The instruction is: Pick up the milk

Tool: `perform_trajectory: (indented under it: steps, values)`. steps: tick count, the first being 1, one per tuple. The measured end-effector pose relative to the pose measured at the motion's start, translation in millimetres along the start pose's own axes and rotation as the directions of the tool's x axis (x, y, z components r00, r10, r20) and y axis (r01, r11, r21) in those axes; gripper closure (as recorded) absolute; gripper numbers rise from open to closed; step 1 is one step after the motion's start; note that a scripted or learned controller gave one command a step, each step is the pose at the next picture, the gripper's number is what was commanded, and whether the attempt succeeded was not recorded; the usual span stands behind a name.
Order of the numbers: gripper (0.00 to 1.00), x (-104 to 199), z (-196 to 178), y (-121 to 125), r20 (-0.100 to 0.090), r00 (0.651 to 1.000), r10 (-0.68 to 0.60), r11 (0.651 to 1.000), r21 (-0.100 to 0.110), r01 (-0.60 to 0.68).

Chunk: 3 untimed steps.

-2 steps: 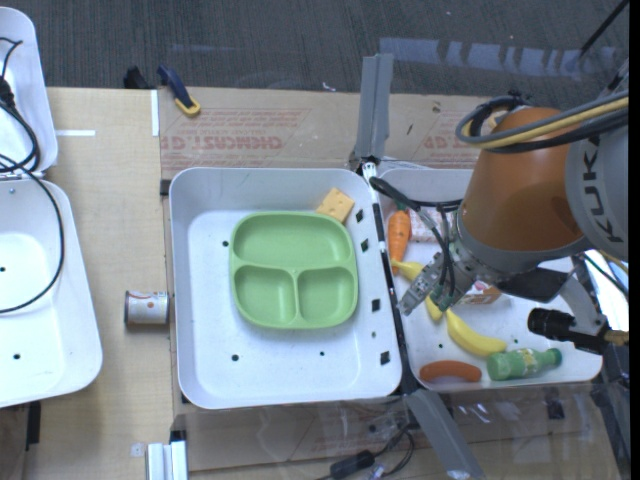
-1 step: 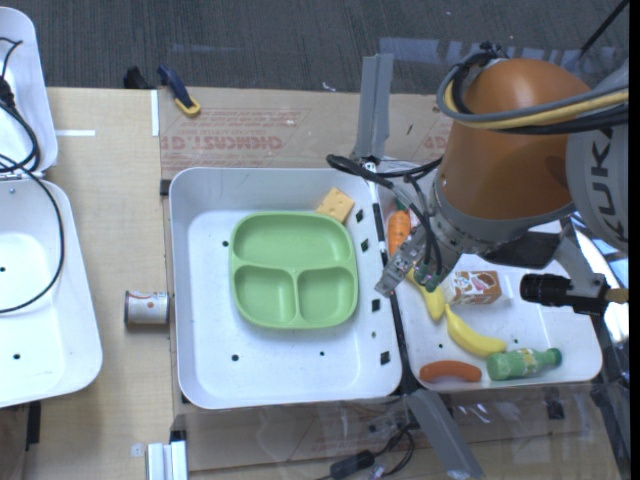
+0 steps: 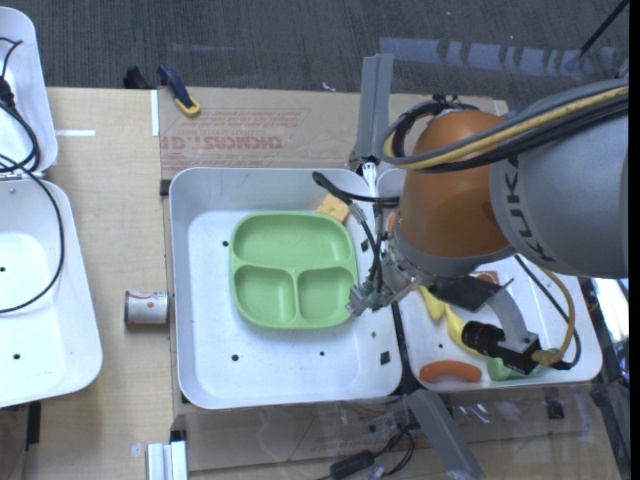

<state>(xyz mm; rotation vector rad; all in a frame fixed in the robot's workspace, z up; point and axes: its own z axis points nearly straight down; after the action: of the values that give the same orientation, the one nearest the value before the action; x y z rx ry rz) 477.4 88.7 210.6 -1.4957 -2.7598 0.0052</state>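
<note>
milk unidentifiable; one green plate [image 3: 293, 269] in one bin [image 3: 205, 338], second bin [image 3: 420, 340]; claw [image 3: 365, 298] grip cannot tell.

The grey arm [image 3: 560, 188] and its orange band [image 3: 455, 193] hide most of the right bin [image 3: 590, 363]. Beside the green plate [image 3: 293, 268], the claw [image 3: 365, 298] is too small to judge. Beyond the plate, a yellow thing [image 3: 333, 208] peeks out, unidentifiable.

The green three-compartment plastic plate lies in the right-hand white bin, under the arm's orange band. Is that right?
Not quite. The green three-compartment plastic plate lies in the left-hand shallow white bin, beside the arm's orange band rather than under it. The camera view shows it flat, left of the divider between the two bins.
</note>
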Motion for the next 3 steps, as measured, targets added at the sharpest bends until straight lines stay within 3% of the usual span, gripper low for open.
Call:
perform_trajectory:
  steps: [1, 2, 3]
  values:
    - [1.00, 65.3, 19.2, 42.6, 0.001, 0.971, -0.239, 0.971, -0.001, 0.239]
    - [1.00, 52.5, 4.4, 34.7, 0.002, 0.990, -0.142, 0.990, -0.002, 0.142]
    - [1.00, 49.9, 12.8, 33.0, 0.001, 0.898, -0.440, 0.898, -0.001, 0.440]
